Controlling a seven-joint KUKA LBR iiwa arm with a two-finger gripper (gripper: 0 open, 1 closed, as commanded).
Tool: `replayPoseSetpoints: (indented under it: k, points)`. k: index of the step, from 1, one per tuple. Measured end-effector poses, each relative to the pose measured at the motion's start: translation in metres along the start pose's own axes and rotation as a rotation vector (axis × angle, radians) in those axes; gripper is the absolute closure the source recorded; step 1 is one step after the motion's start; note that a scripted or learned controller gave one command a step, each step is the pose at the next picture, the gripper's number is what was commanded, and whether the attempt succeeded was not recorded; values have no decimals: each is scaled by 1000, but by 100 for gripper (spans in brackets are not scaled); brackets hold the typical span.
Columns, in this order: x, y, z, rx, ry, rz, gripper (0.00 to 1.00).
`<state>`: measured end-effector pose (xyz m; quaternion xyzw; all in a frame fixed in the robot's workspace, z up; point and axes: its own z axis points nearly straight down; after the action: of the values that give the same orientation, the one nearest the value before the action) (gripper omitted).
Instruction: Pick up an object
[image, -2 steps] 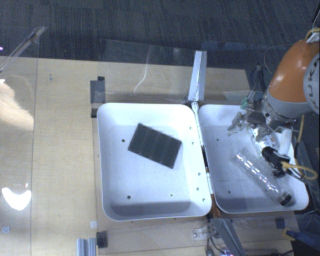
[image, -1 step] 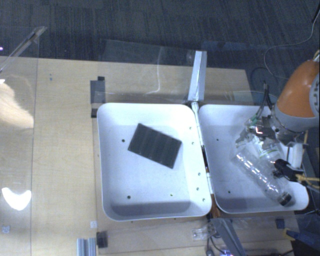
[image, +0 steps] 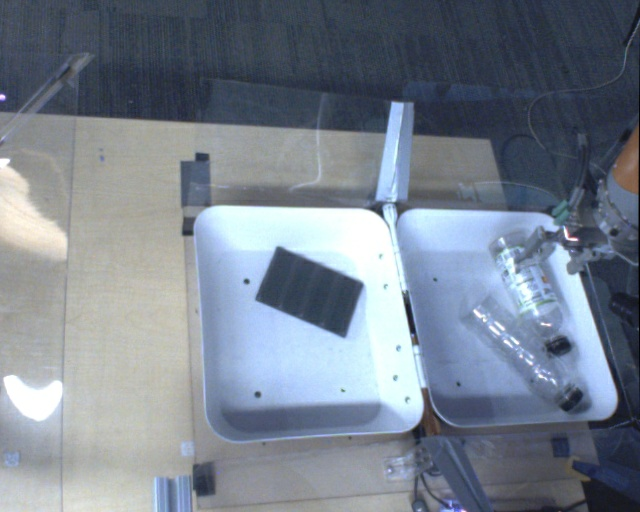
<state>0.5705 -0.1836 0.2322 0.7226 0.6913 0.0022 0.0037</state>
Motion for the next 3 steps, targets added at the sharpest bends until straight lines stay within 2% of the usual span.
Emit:
replayPoseSetpoints:
  k: [1,2,3]
  points:
    - [0,0,0,1,0,0,0]
    - [-10,25,61,5,1,-15,0]
    - [2,47,135,-1,0,-127,0]
